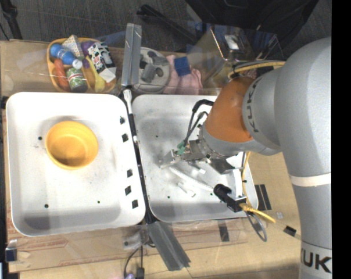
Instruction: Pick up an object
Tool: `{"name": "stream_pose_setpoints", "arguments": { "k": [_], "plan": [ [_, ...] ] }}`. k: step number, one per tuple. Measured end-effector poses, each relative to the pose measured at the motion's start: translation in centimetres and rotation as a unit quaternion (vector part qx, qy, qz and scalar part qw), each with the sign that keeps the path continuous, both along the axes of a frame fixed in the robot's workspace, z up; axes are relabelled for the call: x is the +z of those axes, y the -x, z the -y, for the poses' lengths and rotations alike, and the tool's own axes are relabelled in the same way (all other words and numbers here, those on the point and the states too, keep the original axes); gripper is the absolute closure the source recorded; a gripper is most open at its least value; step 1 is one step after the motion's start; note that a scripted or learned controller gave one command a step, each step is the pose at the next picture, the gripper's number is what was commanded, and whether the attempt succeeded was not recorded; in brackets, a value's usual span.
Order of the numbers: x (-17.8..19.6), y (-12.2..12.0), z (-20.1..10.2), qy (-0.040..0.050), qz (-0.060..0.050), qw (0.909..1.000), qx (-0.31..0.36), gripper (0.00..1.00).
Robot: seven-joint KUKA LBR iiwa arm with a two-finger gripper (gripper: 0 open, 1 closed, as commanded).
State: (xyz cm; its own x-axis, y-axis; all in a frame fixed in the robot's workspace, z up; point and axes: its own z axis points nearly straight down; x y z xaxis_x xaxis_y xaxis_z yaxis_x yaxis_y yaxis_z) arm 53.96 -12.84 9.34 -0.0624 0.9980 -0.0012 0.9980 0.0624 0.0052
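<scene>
**A:** How far along is the pick?

**B:** Not done, by my reading. The gripper (181,151) sits low in the right bin (164,110), near its middle, over a scatter of pale thin pieces (193,179). Nothing appears lifted clear of the bin floor.

**A:** Is the gripper open or closed?

**B:** I cannot tell; that spot is too small and cluttered to read. So I would not say it holds anything.

**A:** What could it take?

**B:** The pale pieces lie just beside it, around the middle of the bin. They look slim and rod-like, perhaps white or clear plastic, and are hard to separate from the white floor. The other candidate is the yellow bowl (72,144) in the left bin (24,173), toward its far left corner and well apart from the arm.

**A:** And the bowl's make?

**B:** Round, smooth and glossy, likely plastic, with its mouth up. Both bins are shallow and matt white, with rounded corners and a few dark specks. What's left is to close on something and lift it.
</scene>
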Motion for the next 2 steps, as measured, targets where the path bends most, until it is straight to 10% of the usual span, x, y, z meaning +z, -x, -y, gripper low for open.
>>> {"name": "stream_pose_setpoints", "arguments": {
  "k": [1, 2],
  "plan": [
    [5.3, -3.7, 2.4, -0.0003, -0.005, 0.9942, -0.107, 0.0],
    [4.7, 2.1, -2.3, -0.0011, -0.006, 0.9934, -0.114, 0.0]
  ]
}}
